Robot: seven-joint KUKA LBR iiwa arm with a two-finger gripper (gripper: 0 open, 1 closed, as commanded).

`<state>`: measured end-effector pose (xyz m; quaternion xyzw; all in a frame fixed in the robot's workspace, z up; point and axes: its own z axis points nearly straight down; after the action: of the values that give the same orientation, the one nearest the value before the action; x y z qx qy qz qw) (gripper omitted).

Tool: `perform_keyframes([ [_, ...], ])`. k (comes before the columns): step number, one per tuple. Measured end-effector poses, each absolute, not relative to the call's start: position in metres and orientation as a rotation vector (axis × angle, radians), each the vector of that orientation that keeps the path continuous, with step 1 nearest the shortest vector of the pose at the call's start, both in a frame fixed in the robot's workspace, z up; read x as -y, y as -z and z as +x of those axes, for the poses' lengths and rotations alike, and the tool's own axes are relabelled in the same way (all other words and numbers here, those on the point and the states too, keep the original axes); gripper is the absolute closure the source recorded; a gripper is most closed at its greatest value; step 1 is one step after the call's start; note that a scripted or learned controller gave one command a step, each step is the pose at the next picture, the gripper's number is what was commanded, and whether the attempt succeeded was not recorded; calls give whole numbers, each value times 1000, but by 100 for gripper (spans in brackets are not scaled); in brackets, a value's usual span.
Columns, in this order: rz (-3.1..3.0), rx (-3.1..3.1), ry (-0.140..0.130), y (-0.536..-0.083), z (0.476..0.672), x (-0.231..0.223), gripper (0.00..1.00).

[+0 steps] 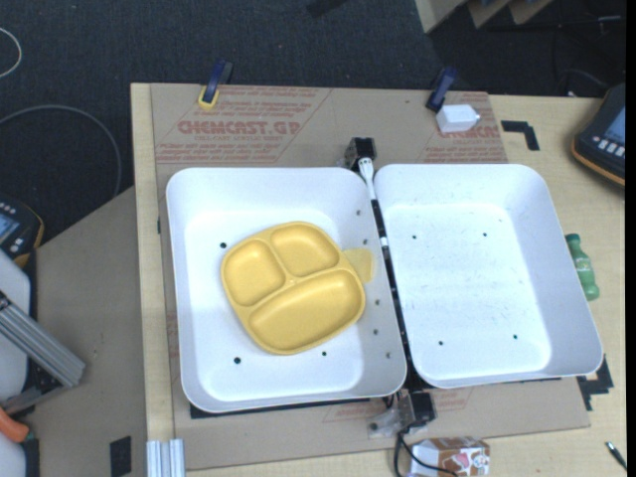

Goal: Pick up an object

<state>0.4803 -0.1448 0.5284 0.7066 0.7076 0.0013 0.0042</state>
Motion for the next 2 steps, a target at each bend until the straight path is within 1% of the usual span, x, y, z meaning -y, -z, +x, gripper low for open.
perform_keyframes([
  [1,2230,-2228,10,-412,479,134,100],
  [2,2235,-2218,9,-321,478,206,100],
])
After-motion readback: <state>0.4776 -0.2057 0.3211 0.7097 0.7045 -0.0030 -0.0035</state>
